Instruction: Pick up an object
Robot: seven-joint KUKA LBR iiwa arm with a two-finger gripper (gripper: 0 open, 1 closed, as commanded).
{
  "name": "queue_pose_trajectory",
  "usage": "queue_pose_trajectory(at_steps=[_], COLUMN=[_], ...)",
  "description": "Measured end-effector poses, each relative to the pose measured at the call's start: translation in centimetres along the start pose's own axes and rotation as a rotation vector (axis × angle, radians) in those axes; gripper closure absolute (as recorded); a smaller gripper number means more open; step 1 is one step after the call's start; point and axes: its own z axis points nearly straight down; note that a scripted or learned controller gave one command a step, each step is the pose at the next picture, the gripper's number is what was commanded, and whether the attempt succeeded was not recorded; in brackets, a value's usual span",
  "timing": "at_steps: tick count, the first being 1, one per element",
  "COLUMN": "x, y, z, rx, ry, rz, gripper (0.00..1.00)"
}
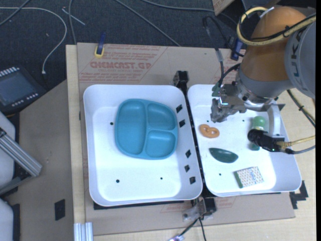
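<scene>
Camera view, item by item, from my place above the right bin (288, 182).

Item: my gripper (219, 115). I am hanging it low over the upper left part of the right bin, close to the divider between the two bins. Whether it is spread or pinched I cannot tell from this slant, and nothing is showing in its grasp.

Item: orange pretzel-shaped piece (209, 131). It is lying flat on the bin floor just below and slightly left of my gripper, near but apparently apart from it. I am judging it the likeliest pick.

Item: dark green leaf-shaped piece (223, 155), lying further down the bin, clear of the gripper.

Item: patterned square packet (249, 176), sitting near the lower rim.

Item: small green ball (259, 122), resting on the right, beside a black fitting (262, 138) with a cable.

Item: blue divided plate (146, 128), sitting in the left bin (100, 134), well apart from me.

Risks, as I am judging them: the pretzel piece is thin and flat, so I may be closing above it and taking nothing; coming down off-centre, I may be nudging it toward the divider wall; working this near the wall, I may be catching the rim itself.
</scene>
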Motion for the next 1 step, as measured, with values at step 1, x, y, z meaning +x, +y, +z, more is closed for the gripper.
queue_pose_trajectory(at_steps=[1], x=[4.98], y=[2.04], z=[1.22], rx=[-0.004], ry=[-0.001], rz=[-0.001], gripper=[1.0])
